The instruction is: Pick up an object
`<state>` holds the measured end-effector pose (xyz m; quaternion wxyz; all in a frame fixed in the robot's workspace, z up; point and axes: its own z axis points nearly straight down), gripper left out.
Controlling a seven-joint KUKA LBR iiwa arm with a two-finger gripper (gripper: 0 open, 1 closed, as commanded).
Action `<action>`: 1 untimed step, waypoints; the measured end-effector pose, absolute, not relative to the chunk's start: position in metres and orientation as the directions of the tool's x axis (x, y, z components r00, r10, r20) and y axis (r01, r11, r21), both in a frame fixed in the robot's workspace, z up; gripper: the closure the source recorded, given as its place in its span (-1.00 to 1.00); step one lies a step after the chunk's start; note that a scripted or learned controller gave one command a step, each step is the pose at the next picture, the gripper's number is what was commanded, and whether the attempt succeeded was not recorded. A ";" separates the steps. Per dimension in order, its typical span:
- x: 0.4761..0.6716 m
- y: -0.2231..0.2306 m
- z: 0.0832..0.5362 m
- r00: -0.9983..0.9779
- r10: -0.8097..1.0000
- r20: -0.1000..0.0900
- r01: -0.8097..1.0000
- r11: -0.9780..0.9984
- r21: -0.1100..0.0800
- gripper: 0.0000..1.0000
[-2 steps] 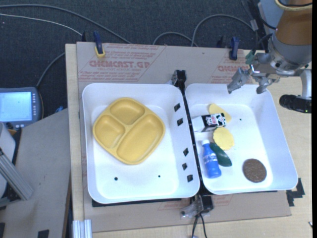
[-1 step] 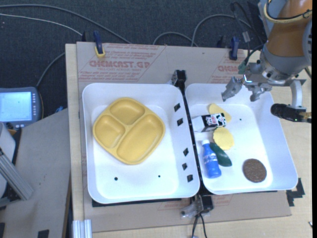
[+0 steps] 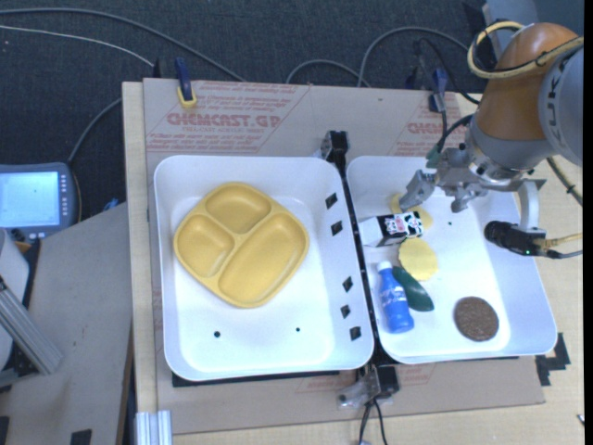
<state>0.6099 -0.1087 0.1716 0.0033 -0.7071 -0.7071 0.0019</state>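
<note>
Bench surface of brown board carries two shallow white bins side by side. The left bin [image 3: 185,341] in the centre-left of the frame holds a yellow divided tray [image 3: 241,244] with three compartments, lying flat in the bin's upper half.

The right bin [image 3: 519,313] in the centre-right holds the loose items. A small black-and-white carton [image 3: 400,225] lies near the bin's left wall, beside the divider. Just below it sits a yellow round piece [image 3: 419,260]. A blue bottle [image 3: 395,297] lies lengthwise at the lower left of this bin, with a dark green item [image 3: 414,290] touching its right side. A brown disc [image 3: 476,318] rests apart from these, toward the bin's lower right. A pale yellow object [image 3: 400,201] shows partly beneath the tool, at the bin's upper left.

The arm enters from the upper right of the frame, orange band above the wrist. The gripper [image 3: 435,189] hangs over the upper part of the right bin, above the carton. Its fingers appear spread apart, with nothing seen between them; no item is lifted.
</note>
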 end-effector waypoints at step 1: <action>0.620 -0.106 0.117 -0.001 1.000 0.001 1.000 0.001 -0.002 -1.00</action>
